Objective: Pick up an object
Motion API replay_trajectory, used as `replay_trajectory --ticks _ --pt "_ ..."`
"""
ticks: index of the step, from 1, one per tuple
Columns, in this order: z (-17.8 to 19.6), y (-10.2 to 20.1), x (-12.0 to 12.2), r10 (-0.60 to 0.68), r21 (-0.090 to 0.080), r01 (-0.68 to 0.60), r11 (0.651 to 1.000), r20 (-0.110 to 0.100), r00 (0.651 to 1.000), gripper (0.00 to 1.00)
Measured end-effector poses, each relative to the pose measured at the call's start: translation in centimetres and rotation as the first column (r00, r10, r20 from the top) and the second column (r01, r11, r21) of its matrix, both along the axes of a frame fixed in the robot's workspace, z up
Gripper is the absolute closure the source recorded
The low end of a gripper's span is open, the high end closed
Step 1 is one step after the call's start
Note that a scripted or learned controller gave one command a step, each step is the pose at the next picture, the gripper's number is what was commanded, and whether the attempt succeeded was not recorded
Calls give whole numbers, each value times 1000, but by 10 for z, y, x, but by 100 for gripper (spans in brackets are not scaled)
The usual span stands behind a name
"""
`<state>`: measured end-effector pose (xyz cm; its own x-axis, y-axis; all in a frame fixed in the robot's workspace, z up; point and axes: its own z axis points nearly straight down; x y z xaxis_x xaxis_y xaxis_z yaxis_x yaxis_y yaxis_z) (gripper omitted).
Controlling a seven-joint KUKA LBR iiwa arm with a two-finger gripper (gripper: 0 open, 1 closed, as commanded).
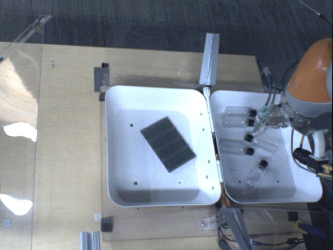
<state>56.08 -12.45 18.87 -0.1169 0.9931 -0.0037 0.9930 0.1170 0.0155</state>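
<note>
on the bench, two white bins side by side. left bin: one dark ribbed rectangular pad, lying flat, turned diagonally, near the centre. right bin: several clear vials with black caps, scattered, apart from one another. gripper: low over the right bin's upper part, among the vials; cannot tell how it stands or whether it has anything.

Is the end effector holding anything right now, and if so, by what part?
It cannot be told. The end effector sits low over the clear vials in the right bin, but the arm's bulk hides whether a vial sits between its tips.
</note>
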Motion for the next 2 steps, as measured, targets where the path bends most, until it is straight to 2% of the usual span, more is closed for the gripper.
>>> replay_trajectory --ticks 1,2 --pt "42 17 -53 -57 2 57 998 -11 998 100" --pt "-48 -1 -36 -41 2 41 999 -14 999 100"
